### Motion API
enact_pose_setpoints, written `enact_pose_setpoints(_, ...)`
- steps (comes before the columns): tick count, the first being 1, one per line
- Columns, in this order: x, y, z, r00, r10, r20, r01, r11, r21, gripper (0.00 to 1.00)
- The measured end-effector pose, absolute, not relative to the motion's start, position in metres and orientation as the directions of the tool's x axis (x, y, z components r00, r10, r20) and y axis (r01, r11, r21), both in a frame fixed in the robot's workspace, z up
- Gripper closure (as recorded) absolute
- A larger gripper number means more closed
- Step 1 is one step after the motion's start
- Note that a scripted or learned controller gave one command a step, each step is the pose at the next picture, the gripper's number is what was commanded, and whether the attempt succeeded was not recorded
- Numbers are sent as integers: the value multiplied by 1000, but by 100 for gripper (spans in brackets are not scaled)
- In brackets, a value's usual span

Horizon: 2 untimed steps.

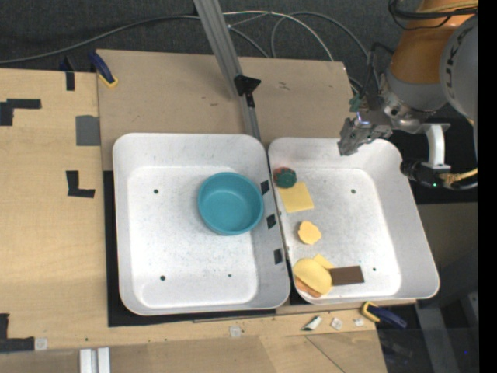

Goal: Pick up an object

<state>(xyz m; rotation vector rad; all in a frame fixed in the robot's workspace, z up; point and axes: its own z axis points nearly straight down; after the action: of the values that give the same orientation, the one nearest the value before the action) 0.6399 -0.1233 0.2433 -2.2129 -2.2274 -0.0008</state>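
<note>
The gripper hangs over the far edge of the right bin, with nothing visible between its fingers. Several small objects lie along the bin's left side, apart from the gripper: a dark green round piece, a pale yellow square, a small yellow lump, a yellow and orange rounded object and a brown block. A blue bowl stands in the left bin.
A slanted metal pole rises behind the bins. Cables run across the dark floor at the back. Yellow and blue clamps sit at the bench's far left corner and near the front edge.
</note>
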Motion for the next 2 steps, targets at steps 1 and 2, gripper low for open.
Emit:
enact_pose_setpoints(1, 628, -72, 236, -6, 1000, 1, 1000, 6, -2, 100)
enact_pose_setpoints(2, 625, -12, 243, -8, 1000, 2, 1000, 8, -1, 100)
